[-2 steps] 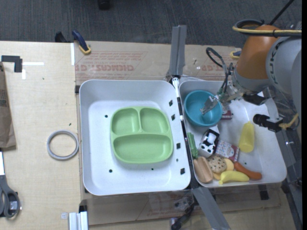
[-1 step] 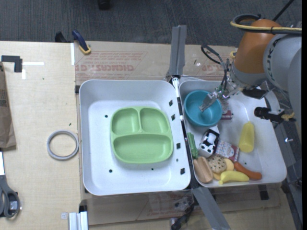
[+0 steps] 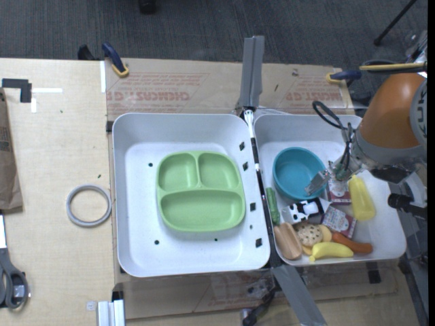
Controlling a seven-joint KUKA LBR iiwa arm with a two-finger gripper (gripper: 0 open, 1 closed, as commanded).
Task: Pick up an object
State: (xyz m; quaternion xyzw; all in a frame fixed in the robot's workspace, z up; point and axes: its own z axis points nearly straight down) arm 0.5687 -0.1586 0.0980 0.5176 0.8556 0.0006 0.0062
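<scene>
The gripper [image 3: 325, 180], finger state unclear, hangs at the blue bowl's [image 3: 296, 171] right rim; toy food crowds the right bin's [image 3: 394, 243] near edge.

Tool [image 3: 325, 180] low in right bin [image 3: 387, 246], at blue bowl's [image 3: 296, 170] right rim; yellow item [image 3: 361, 197], possibly a bottle, just right.

The grey arm [image 3: 391, 124] reaches in from the right, wrist angled down-left.
</scene>
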